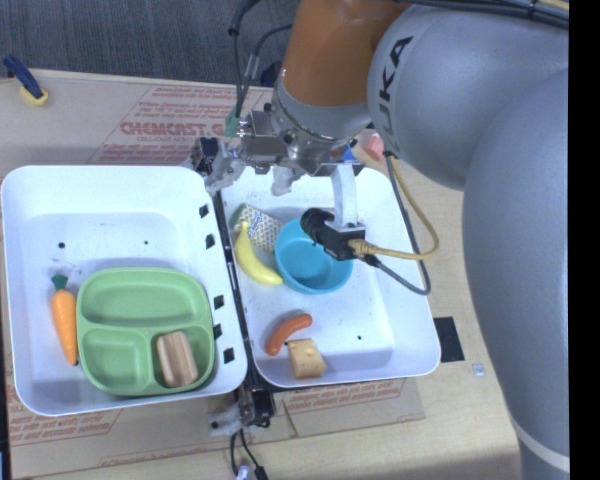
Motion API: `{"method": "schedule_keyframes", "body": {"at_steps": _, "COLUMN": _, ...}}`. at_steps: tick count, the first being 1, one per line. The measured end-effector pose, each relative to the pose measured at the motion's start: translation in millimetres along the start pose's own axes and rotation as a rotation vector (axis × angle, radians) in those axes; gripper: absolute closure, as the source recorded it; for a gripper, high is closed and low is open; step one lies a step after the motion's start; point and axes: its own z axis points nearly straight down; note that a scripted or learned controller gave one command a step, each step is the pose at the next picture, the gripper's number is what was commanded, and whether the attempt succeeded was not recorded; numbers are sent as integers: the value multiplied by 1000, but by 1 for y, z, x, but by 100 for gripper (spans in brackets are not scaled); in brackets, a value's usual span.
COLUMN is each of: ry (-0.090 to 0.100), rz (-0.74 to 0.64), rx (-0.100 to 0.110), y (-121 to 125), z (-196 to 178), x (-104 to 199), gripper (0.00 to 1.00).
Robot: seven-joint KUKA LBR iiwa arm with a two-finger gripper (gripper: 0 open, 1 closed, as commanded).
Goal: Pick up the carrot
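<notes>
The gripper (284, 177) is held pointing downward, well right of the green tray (145, 290) (grip state cannot be told); the carrot (65, 325) is seen just left.

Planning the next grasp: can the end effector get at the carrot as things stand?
Probably yes: the carrot lies uncovered in the left bin, though in the narrow gap between the green tray and the bin's wall.

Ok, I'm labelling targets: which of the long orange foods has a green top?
The carrot, in the left bin, left of the green plate. The sausage in the right bin, beside the cheese, has none.
</notes>
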Motion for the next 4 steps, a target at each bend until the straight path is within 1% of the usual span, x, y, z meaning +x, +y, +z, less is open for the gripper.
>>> {"method": "schedule_keyframes", "body": {"at_steps": 1, "ry": -2, "rz": 253, "rx": 6, "y": 30, "z": 60, "x": 52, "gripper": 0}}
{"method": "schedule_keyframes", "body": {"at_steps": 2, "ry": -5, "rz": 343, "rx": 5, "y": 42, "z": 119, "x": 49, "gripper": 0}}
{"method": "schedule_keyframes", "body": {"at_steps": 3, "ry": 0, "rz": 507, "rx": -23, "y": -4, "z": 209, "x": 78, "gripper": 0}}
{"method": "schedule_keyframes", "body": {"at_steps": 4, "ry": -6, "rz": 498, "rx": -13, "y": -6, "z": 202, "x": 77, "gripper": 100}}
